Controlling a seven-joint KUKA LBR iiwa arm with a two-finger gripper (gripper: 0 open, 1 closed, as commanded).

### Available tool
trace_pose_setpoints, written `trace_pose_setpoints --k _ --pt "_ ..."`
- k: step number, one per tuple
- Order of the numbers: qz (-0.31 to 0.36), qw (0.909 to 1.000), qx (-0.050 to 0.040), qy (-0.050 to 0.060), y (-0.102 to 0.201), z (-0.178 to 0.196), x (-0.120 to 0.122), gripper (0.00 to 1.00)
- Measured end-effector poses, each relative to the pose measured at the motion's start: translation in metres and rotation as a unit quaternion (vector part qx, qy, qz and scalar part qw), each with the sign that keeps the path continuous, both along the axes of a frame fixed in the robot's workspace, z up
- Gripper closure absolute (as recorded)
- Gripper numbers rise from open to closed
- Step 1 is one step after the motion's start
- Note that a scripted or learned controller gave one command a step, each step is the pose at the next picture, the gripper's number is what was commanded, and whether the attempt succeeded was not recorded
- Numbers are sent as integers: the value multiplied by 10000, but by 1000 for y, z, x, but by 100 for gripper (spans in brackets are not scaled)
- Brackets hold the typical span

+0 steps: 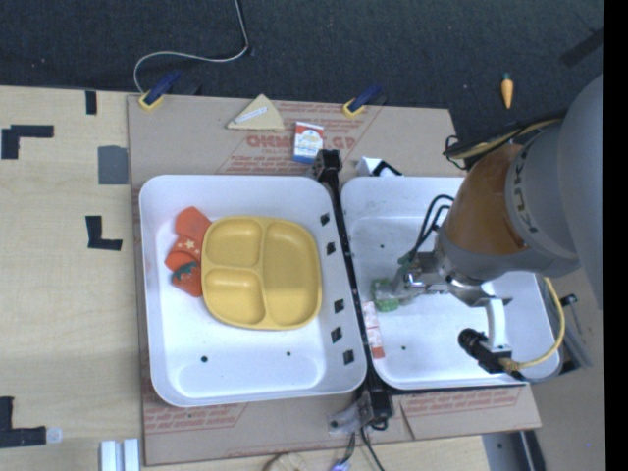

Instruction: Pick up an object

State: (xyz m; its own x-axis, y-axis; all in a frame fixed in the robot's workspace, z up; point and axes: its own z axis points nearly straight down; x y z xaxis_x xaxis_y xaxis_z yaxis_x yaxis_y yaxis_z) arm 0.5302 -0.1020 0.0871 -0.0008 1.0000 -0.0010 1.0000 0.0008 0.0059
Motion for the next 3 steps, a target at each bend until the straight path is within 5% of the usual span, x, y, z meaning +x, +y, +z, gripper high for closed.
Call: trace_pose_setpoints --k 1,2,3 --pt "6 10000 4 3 1 -1 0 0" --pt "3 10000 -3 -8 -16 0 -22 0" --pt "4 10000 -5 4 8 -1 28 0"
